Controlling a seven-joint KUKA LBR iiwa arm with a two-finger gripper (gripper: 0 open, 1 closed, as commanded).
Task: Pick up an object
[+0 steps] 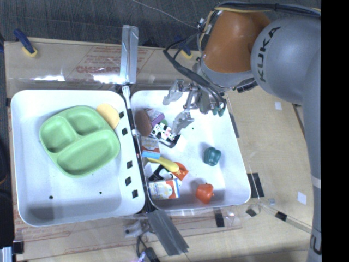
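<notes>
Grey arm point(283, 53) lettered "KUKA"

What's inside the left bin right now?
The left bin holds a green divided plate and a yellow item touching the plate's upper right edge. Whatever lies beneath the plate is covered.

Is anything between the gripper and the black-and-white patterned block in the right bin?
Nothing visible. The gripper hangs just above and right of the black-and-white patterned block, with bare white floor of the right bin between them. The brown oval object lies to the block's left, off that path.
</notes>
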